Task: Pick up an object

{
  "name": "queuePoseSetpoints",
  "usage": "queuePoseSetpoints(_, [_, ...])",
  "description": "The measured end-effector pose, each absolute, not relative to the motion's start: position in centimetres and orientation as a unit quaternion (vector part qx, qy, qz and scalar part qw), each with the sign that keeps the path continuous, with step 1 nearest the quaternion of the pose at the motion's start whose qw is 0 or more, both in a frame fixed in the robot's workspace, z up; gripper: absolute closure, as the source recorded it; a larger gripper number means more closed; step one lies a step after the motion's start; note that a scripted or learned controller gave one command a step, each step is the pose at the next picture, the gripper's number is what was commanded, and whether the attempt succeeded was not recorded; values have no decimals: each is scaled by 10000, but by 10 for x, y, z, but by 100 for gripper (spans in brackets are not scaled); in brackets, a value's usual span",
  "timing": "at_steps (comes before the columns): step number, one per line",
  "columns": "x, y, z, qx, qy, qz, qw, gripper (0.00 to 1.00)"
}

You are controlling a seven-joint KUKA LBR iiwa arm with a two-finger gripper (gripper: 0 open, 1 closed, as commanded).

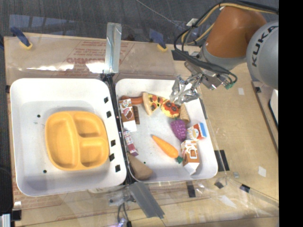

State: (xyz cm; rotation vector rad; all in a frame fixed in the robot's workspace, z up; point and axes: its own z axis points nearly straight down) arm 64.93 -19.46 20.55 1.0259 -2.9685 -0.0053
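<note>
Table w/ two white bins: my tool hangs over right bin, by ice-cream cone toy; grip state unclear. I'd centre, descend straight.

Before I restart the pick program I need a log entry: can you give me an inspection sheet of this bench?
Surface: bench with two white bins, left bin, right bin.
Job's things: right bin holds carrot, purple grapes, pizza slice, small cartons.
Clutter: yellow divided tray in left bin.
Grippers: claw low over right bin's far side, beside a red-yellow toy; grasp unclear.
Cables: black bundle looping at wrist.
Surroundings: dark floor; tape strips on bench.
</note>
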Motion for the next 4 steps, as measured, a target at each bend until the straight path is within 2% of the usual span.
queuePoseSetpoints(1, [650,-209,305,2018,-9794,25,-43,100])
queuePoseSetpoints(2, [600,-185,285,2702,-9628,2,-6,100])
queuePoseSetpoints(3, [585,-175,93,3732,-9277,6,-17,100])
queuePoseSetpoints(4, [585,-175,93,3737,-9276,5,-17,0])
